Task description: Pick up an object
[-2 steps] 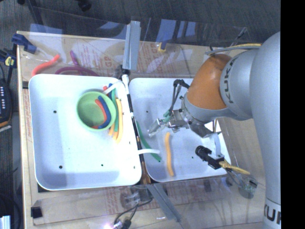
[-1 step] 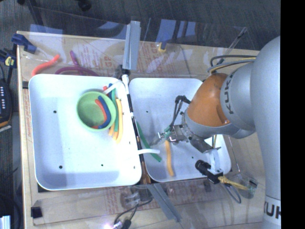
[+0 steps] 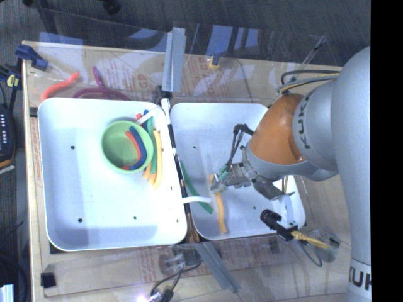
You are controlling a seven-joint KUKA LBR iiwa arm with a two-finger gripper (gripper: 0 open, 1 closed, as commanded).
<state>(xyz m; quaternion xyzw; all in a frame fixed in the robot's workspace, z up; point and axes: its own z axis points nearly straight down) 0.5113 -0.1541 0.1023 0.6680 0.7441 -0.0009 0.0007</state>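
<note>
Reaching in from 3 o'clock, the grey arm (image 3: 340,124) with its orange band (image 3: 277,137) has the pincer (image 3: 220,180) down low inside the right bin (image 3: 201,124), around the bin's middle. Can't really tell from this angle if the pincer is apart or together, it's just too small and dark. Right at its tip, toward 6 o'clock, there's a yellow stick-like piece (image 3: 220,211) lying on the bin floor, looks like it touches or nearly touches the pincer, hard to say which. A green strip (image 3: 189,186) leans along that bin's 9 o'clock wall, and a white strip (image 3: 196,199) lies across the lip between the two bins.

Over in the left bin (image 3: 69,187) there's a green bowl (image 3: 126,146) up toward 1 o'clock, with red and blue curved pieces in it and yellow sticks (image 3: 157,156) just beside it. Outside the bins, on the surface (image 3: 252,80) at 11 o'clock, an orange piece (image 3: 60,85) lies near a purple loop (image 3: 101,93).
</note>
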